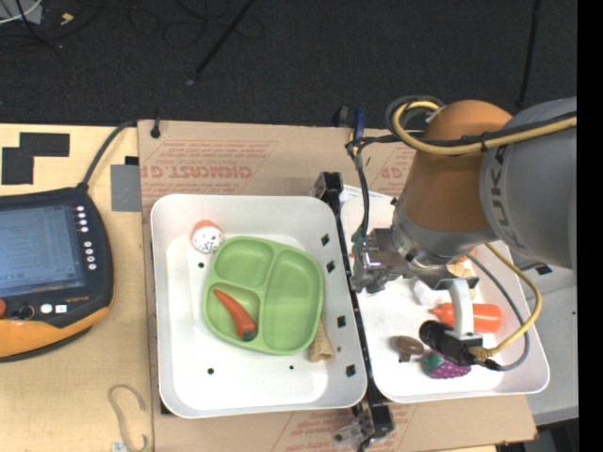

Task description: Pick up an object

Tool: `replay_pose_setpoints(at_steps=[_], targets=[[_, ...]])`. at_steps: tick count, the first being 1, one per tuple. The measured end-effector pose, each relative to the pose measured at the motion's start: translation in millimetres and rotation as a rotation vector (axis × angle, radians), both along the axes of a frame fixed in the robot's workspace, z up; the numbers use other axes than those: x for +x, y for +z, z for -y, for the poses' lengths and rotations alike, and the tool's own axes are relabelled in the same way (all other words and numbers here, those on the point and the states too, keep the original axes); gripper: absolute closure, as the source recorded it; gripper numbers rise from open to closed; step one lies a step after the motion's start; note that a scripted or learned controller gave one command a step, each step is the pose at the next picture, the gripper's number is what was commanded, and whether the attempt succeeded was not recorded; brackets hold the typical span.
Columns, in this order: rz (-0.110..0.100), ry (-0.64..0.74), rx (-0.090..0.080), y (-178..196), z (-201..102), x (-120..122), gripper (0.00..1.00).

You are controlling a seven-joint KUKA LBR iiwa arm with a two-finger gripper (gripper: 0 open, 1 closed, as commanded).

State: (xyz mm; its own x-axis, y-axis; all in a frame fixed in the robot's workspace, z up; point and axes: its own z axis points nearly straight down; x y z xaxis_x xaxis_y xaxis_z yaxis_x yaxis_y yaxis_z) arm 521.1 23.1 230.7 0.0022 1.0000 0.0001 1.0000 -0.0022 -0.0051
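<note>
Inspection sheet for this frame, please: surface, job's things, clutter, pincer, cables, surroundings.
Surface: two white bins, left bin and right bin, on cardboard.
Job's things: green divided plate with a red chili in the left bin; orange item and purple item in the right bin.
Clutter: small white ball.
Pincer: over the right bin, fingers hidden.
Cables: yellow cable looping off the wrist.
Surroundings: teach pendant at left.

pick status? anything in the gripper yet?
Done: the arm is over the right bin. In hand: nothing visibly gripped; the wrist hides the gripper. Left: grab and lift something. The orange piece and purple grapes lie in that bin, the chilli on the green plate.
</note>
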Motion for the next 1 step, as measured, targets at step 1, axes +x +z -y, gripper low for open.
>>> replay_pose_setpoints(at_steps=[1], targets=[[0.001,0.002,-0.001,-10.4,-3.5,11.6,1.0]])
